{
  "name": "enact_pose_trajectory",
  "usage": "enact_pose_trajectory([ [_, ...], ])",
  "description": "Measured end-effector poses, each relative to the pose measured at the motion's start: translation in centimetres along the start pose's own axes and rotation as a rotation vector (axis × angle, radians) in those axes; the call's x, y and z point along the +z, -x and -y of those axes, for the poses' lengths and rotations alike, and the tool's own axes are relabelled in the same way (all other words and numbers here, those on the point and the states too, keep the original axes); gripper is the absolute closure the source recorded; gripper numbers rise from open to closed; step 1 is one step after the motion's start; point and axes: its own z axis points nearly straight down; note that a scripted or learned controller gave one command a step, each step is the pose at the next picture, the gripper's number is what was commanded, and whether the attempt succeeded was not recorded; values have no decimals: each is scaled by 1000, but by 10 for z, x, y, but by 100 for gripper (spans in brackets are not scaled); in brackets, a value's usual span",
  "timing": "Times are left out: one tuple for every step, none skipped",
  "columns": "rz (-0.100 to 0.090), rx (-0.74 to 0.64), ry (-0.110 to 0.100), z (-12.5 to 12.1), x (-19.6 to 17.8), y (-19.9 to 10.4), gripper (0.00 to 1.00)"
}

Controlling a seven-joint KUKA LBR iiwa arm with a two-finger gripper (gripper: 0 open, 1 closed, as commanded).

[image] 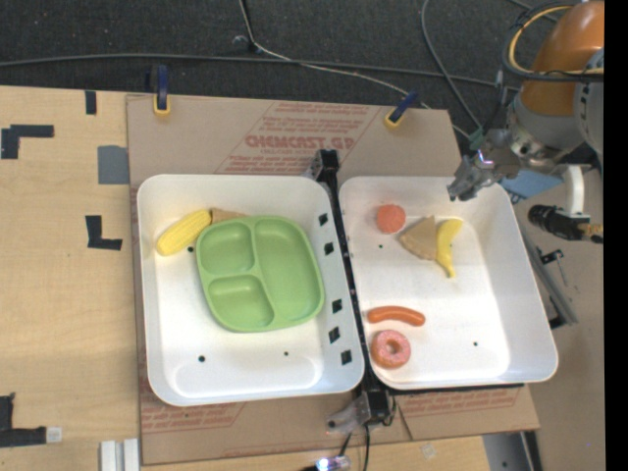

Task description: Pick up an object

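Observation:
The right bin [510, 292] holds a red ball [391, 218], a tan wedge [419, 238], a yellow banana [447, 244], an orange hot dog [395, 315] and a pink donut [392, 348]. My gripper [470, 179] hangs above the far right corner of this bin, up and to the right of the banana and apart from it. Nothing shows between its fingers. The left bin [162, 292] holds a green divided plate [260, 272] and a yellow corn cob [183, 232] at the plate's upper left.
A black divider [336, 253] runs between the two bins. Blue and yellow clamps [160, 94] pin the cardboard sheet at its far edge. Black cables [294, 52] cross the dark surface behind the bench.

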Motion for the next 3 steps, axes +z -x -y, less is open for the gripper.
enact_pose_trajectory([
  [-1,-3,-3,29,-12,-47,100],
  [-2,-4,-4,53,-24,-95,100],
  [-1,-4,-5,79,-15,-149,100],
])
